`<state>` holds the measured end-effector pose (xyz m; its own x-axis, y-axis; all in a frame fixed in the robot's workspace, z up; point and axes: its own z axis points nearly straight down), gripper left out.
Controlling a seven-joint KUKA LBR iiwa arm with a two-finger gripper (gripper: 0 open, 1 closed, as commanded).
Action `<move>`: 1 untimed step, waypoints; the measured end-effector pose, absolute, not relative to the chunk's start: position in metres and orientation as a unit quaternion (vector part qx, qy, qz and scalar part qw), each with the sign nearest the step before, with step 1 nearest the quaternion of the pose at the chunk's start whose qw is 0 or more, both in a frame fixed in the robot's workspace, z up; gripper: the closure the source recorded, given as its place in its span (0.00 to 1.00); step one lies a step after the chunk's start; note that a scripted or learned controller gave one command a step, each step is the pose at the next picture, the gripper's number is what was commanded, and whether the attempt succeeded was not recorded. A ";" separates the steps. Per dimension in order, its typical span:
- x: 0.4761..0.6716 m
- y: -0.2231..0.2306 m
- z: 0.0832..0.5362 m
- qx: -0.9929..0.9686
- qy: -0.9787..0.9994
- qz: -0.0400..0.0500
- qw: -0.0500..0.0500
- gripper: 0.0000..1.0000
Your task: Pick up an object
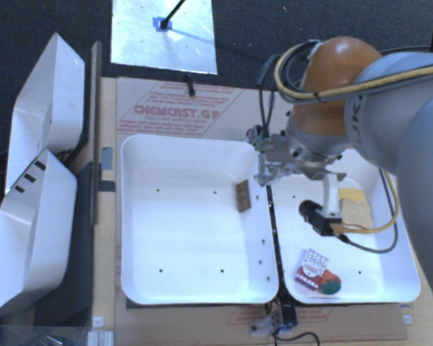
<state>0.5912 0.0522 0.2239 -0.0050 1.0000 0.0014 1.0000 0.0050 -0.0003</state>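
Grey arm (pixel 397 106) over the seam between two white bins.
Its gripper (pixel 264 177) hangs at the right wall of the left bin (pixel 184 239), just beside a brown block (pixel 242 196) lying in that bin, apart from it. Whether the gripper is open or closed cannot be told. A yellow sponge (pixel 355 209) and a red-and-white packet (pixel 312 268) lie in the right bin (pixel 385 275).

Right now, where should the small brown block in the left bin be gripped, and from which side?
Take the brown block across its two long sides at mid-length, coming straight down from above. It lies flat and alone on the floor of the left bin. It is long and narrow, so the short width is probably the easiest span, with bare floor on both sides.
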 end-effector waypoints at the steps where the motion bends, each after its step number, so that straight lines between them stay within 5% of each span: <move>1: 0.570 0.096 0.233 -0.706 -0.709 -0.001 0.000 1.00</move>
